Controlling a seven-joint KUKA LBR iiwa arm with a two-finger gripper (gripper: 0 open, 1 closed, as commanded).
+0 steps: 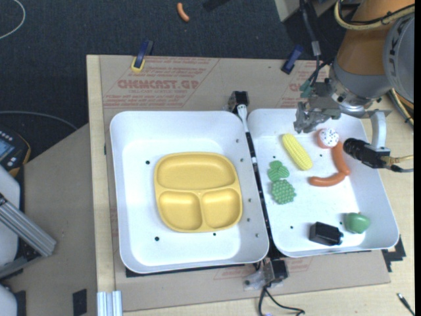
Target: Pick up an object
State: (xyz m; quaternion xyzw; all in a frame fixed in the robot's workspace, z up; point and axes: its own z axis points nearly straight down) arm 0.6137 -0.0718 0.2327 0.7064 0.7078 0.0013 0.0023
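My gripper (308, 121) hangs over the far end of the right bin (387, 210), just above and behind a yellow corn cob (296, 151). To its right lies a small red and white piece (327, 137). An orange sausage (332, 170) curves along the middle of the bin. Two green bumpy pieces (278, 171) (283, 191) sit near the bin's left wall. At the near end are a black block (325, 233) and a green rounded piece (356, 223). Nothing shows in the gripper.
The left bin (125, 137) holds a yellow divided plate (197, 191). A black clip (238, 100) sits where the two bins meet at the back. The arm's orange band (371, 25) and cables rise at the upper right.
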